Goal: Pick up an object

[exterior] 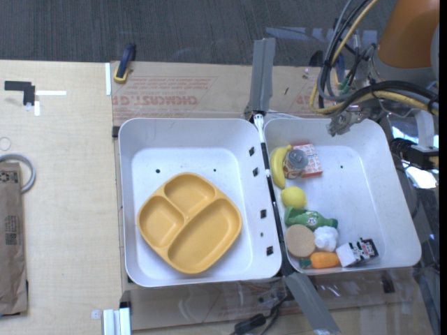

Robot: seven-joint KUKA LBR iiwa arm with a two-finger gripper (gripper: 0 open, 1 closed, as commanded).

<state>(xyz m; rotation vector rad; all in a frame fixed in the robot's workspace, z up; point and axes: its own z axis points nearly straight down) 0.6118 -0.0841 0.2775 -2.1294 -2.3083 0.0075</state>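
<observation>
Yellow plastic, a divided plate with three compartments (189, 221), lies flat in the left white bin (133, 187), towards its front half. The right white bin (377, 187) holds a cluster of small things along its left wall. At the back, a yellow banana (279, 166) curves beside a small red-and-white carton (307, 160) with a grey round cap on it. Just in front sits a yellow lemon (294, 198), then a green leafy toy vegetable (312, 219), a tan round disc (301, 241), a white knobbly ball (325, 239), an orange carrot-like piece (323, 259) and a small black-and-white box (358, 251) near the front wall.

The grey arm with its orange band (412, 19) comes in at the upper right, wrapped in black and yellow cables. Its gripper (342, 123) hangs over the back rim of the right bin, apart from every object; it appears to carry nothing, and how far the tips stand apart I cannot tell against the cables.
</observation>
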